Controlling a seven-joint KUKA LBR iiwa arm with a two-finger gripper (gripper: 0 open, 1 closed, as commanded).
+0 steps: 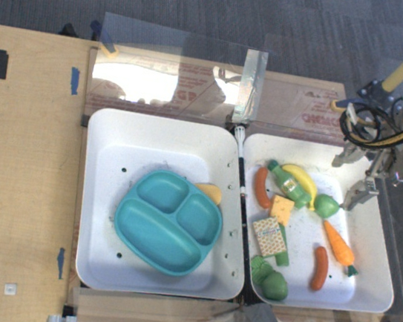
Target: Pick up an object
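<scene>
The right bin (380, 221) holds several toy foods: a yellow banana (302, 178), a green bottle (289, 184), a green lime (325, 206), a red sausage (260, 187), a cheese cube (281, 209), a patterned packet (270, 236), a carrot (339, 244), a second red sausage (319, 268) and a green vegetable (270, 281). My gripper (354, 176) hangs over the bin's upper right part, just right of the lime and above the carrot. Its two fingers stand apart, open, with nothing between them.
The left bin (107, 142) carries a teal divided plate (170, 221), and a yellow piece (211, 192) peeks out behind the plate's upper right edge. A raised divider (239, 200) separates the bins. Black cables (369, 121) loop above the gripper.
</scene>
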